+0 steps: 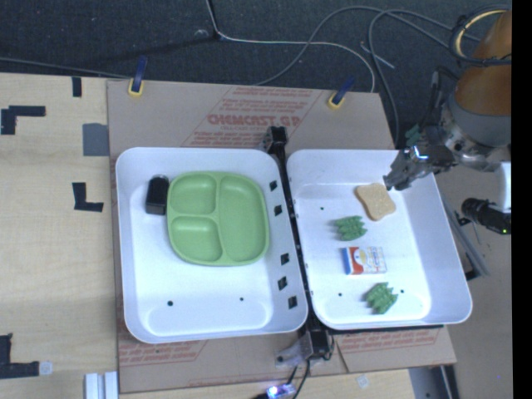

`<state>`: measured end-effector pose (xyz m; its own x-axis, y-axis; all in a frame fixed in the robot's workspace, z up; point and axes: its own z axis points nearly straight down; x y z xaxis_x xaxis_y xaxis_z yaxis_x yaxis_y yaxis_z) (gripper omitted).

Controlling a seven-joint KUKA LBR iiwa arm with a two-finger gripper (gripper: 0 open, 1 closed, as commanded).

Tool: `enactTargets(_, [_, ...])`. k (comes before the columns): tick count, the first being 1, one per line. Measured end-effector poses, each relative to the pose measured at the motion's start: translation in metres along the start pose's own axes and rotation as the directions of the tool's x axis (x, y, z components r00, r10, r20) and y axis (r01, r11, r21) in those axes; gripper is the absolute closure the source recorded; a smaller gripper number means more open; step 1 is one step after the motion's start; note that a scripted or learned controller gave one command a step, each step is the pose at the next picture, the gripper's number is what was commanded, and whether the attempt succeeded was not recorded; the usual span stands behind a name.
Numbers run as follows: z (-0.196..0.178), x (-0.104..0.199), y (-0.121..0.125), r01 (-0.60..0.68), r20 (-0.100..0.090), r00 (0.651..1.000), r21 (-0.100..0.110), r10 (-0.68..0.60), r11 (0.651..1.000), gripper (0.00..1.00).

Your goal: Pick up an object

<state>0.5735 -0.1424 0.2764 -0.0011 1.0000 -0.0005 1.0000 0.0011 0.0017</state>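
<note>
In the right bin (432, 248) lie a tan bread slice (376, 201), a green leafy piece (350, 228), a small white, red and blue packet (364, 261) and a second green piece (381, 298). My gripper (402, 173) hangs over the bin's upper right part, just right of and above the bread slice, its dark fingers pointing down and left. Nothing shows between them.
The left bin (137, 248) holds a green divided plate (219, 218) and a small black block (157, 194) to its left. Black clips run along the seam between the bins. Cables cross the dark floor behind the bench.
</note>
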Motion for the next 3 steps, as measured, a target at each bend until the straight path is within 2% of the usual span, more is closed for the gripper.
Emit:
enactTargets(1, [0.008, 0.044, 0.011, 0.004, -0.001, 1.000, 0.004, -0.004, 1.000, 1.00])
enactTargets(3, [0.036, 0.162, 0.010, 0.006, -0.001, 1.000, 0.004, -0.006, 1.000, 1.00])
